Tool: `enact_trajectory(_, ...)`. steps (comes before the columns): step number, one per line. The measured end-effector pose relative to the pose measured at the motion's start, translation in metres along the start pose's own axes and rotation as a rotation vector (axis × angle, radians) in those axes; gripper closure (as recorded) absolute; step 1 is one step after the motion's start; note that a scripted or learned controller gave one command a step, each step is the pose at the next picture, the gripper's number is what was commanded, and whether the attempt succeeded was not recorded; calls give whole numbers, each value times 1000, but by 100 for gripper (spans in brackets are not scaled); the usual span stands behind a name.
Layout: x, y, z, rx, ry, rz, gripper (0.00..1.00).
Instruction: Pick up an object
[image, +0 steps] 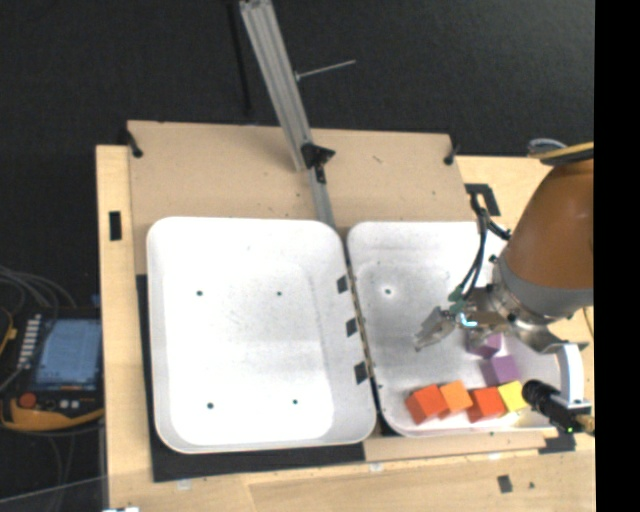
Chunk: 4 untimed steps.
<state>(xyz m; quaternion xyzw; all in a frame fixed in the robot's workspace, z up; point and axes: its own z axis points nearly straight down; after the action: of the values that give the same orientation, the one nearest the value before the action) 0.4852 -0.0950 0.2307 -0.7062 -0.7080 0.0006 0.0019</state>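
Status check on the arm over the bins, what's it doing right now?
Gripper low in the right bin, nothing seen between its fingers. Blocks bunched at the near edge: orange block, purple block, yellow block. Arm covers part of the pile.

1. Bins (250, 330): white plastic, smooth, faintly speckled with grey.
2. Bench (230, 170): pale wood board, matt.
3. Blocks (455, 400): matt orange, yellow and purple; material unclear.
4. Pole (285, 90): dull grey metal.
5. Arm (555, 235): glossy orange band, smooth grey shell.
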Motion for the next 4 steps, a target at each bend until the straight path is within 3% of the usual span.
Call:
enact_trajectory(1, 0, 1, -2, -6, -1, 5, 0)
enact_trajectory(3, -3, 4, 104, 3, -3, 4, 0)
enact_trajectory(4, -5, 5, 133, -5, -4, 5, 0)
